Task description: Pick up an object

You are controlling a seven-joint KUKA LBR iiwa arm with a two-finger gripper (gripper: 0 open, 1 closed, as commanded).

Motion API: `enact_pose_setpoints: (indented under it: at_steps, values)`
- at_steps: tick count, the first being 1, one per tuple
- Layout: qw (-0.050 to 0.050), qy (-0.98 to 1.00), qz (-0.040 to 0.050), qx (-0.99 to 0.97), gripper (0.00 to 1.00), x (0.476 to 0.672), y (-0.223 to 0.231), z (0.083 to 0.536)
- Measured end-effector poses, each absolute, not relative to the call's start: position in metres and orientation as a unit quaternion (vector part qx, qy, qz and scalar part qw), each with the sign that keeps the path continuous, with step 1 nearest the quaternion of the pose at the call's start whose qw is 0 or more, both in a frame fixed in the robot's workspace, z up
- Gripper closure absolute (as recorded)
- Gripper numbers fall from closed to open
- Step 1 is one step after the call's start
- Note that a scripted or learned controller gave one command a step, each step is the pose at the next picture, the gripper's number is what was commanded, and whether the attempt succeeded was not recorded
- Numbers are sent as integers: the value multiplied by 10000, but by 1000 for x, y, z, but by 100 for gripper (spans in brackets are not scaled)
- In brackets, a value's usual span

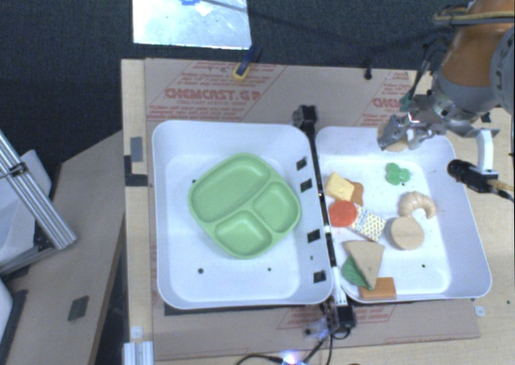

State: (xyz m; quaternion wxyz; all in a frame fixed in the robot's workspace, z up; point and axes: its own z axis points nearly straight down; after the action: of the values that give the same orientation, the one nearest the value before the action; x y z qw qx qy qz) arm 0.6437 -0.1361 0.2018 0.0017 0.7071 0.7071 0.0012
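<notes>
Croissant (418, 204) | right bin (467, 271) | long axis left-right | ends point down

The arm (475, 58) is grey with an orange band above the wrist and a grey metallic end effector (400, 134).

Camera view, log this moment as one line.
claw: over right bin's far edge | tan item between fingers | green plate: left bin
</notes>
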Motion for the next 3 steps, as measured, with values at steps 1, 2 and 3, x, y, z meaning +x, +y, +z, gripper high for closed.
enact_pose_setpoints:
  at_steps: [1, 2, 3]
  values:
    - [12, 7084, 12, 7058, 100, 645, -136, 226]
    - [-1, 7090, 0, 7052, 100, 618, -84, 228]
    - [3, 7090, 1, 7052, 100, 612, -68, 224]
